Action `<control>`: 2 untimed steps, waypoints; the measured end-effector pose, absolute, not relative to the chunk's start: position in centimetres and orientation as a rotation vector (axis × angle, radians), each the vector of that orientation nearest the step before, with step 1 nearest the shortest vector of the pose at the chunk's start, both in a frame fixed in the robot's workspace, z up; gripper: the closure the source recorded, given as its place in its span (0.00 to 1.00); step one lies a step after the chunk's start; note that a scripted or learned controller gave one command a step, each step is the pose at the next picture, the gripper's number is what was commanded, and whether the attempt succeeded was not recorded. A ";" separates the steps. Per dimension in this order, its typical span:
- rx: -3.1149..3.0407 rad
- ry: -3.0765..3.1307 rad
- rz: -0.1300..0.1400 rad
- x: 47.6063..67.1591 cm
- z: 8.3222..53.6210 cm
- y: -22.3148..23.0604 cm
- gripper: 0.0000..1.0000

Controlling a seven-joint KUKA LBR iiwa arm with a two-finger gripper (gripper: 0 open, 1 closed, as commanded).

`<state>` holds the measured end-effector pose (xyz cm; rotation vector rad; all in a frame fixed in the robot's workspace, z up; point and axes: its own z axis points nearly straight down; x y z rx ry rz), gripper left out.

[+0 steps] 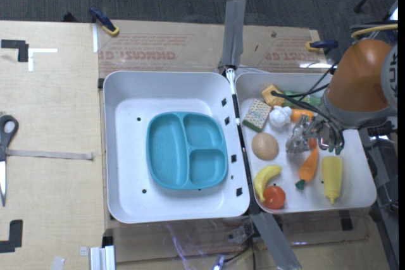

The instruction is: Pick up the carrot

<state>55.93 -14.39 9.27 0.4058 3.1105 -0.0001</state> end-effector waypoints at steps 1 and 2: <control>0.406 3.111 0.000 55.9 9.3 -14.4 0.00; 0.738 3.050 0.000 47.9 9.3 -14.4 0.00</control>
